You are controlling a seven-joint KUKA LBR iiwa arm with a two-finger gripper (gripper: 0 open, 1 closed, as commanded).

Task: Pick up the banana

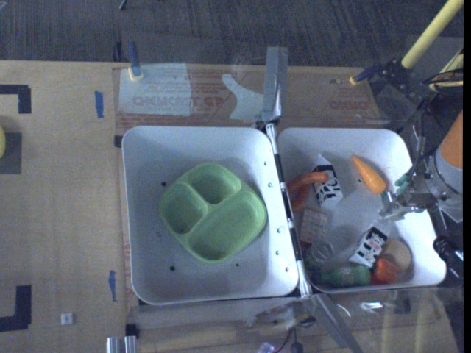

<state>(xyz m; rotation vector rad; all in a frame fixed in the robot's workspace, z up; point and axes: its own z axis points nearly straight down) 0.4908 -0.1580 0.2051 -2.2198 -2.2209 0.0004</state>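
My gripper (pixel 395 201) hangs over the right side of the right bin (pixel 412 149), close to its right wall, with the grey arm and its orange band (pixel 452 145) behind it. Just up and left of the gripper lies an orange tapered piece (pixel 368 173), apart from it. Below the gripper sit a black-and-white carton (pixel 368 246), a brownish round item (pixel 398 254), a red item (pixel 384 271) and a green cucumber-like item (pixel 344 276). Nothing shows inside the gripper.
The left bin (pixel 147 160) holds a green divided plate (pixel 213 212). In the right bin's left half lie an orange-red piece (pixel 305 183), a second carton (pixel 329 187) and a flat packet (pixel 315 226). A yellow shape (pixel 1 143) sits at the bench's far left edge.
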